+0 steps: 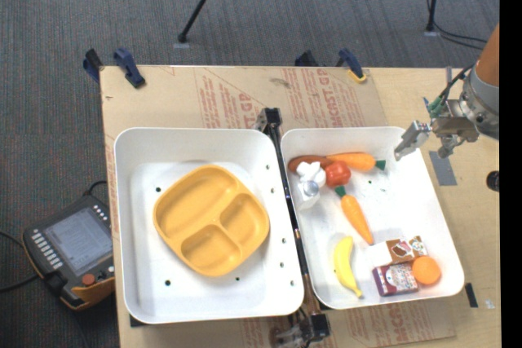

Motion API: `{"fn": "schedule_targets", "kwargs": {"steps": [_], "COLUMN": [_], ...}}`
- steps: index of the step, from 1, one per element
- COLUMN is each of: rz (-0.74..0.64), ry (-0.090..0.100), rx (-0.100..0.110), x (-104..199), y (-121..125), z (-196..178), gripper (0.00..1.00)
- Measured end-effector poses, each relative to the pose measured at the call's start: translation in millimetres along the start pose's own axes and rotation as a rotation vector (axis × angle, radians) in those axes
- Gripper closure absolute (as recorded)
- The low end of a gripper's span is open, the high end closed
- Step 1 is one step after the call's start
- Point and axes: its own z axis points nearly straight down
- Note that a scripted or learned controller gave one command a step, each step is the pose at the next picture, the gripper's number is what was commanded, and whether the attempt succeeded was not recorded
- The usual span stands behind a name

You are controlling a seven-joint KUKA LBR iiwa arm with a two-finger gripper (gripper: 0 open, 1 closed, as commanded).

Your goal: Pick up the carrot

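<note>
Two toy carrots lie in the right bin point(424, 200). One carrot point(356, 218) lies at the bin's middle, its green stem pointing to the far left. The other carrot point(351, 161) lies across the far end, its green stem to the right, touching a red pepper point(338, 174). My gripper point(426, 144) hangs above the bin's far right corner. It is open, with nothing between its fingers point(407, 142). It is well to the right of both carrots and apart from them.
The right bin also holds a banana point(347, 266), an orange point(426, 270), a small brown carton point(397, 276), a brown sausage point(300, 163) and a white-and-silver toy point(309, 178). A yellow divided plate point(212, 220) lies in the left bin point(130, 175). Clamps line the far bench edge.
</note>
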Motion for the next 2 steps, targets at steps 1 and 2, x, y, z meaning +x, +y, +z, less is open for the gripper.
{"fn": "schedule_targets", "kwargs": {"steps": [1, 2], "rz": [0.0, 0.002], "ry": [0.002, 0.003], "rx": [0.004, 0.003], "x": [43, 43], "y": [1, 2], "z": [174, 164], "gripper": [0.0, 1.0]}}
